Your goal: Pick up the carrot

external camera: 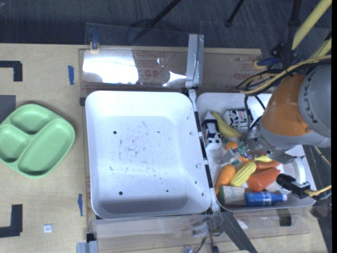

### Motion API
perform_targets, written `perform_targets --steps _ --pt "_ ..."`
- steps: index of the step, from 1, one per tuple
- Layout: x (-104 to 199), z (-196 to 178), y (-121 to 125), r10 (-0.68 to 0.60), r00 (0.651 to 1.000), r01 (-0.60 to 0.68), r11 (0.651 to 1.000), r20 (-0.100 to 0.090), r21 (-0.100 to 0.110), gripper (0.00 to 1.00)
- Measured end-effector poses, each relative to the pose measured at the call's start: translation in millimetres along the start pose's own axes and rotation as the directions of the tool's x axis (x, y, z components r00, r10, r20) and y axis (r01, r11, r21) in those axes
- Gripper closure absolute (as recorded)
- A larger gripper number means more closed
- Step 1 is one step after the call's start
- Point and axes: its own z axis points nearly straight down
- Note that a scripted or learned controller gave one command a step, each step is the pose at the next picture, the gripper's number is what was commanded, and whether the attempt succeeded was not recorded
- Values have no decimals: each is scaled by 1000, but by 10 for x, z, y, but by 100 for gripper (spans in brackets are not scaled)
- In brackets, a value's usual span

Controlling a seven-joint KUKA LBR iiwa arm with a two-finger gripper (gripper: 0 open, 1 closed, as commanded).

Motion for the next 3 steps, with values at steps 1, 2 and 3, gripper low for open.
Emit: perform_targets --steps 1,2,3 --pt "-349 28 605 -53 998 54 998 -17 30 0" --pt "-376 -88 621 -55 998 55 998 -6 22 100" --pt "-90 -1402 977 -2 1000 2 1000 0 2 100"
